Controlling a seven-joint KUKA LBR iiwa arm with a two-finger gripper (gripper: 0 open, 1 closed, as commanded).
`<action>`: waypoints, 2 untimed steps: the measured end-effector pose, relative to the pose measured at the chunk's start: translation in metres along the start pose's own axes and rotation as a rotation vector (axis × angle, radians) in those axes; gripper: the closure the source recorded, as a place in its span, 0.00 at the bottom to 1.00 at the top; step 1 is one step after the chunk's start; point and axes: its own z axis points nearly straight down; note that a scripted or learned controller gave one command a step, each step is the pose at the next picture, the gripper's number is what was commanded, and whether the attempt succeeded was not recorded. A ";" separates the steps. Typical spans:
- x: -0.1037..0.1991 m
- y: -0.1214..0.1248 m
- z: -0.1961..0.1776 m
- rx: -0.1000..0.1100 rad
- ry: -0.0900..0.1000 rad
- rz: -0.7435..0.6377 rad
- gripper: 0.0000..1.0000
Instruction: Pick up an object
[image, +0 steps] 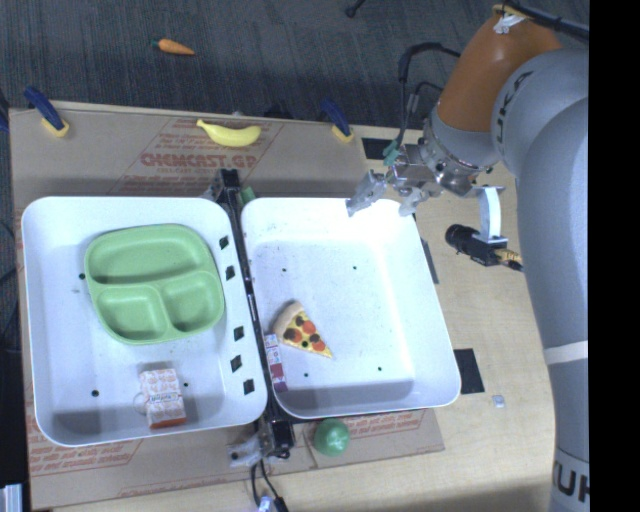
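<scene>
A toy pizza slice (301, 333) lies in the right bin (420, 300), near its front left. In the left bin (40, 300) sit a green divided plate (153, 282) and a small wrapped snack packet (162, 396) near the front. My gripper (383, 196) hangs over the right bin's far right corner, well away from the pizza slice. Nothing shows between its fingers.
A yellow banana (230, 131) lies on the cardboard behind the bins. A green ball (331, 436) rests in front of the right bin. An orange carrot (176, 46) lies on the floor beyond the bench. Blue clamps (47, 111) hold the cardboard's back edge.
</scene>
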 end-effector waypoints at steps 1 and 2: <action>-0.034 0.004 0.144 0.001 0.000 0.000 0.00; -0.033 0.005 0.132 0.001 0.001 -0.004 1.00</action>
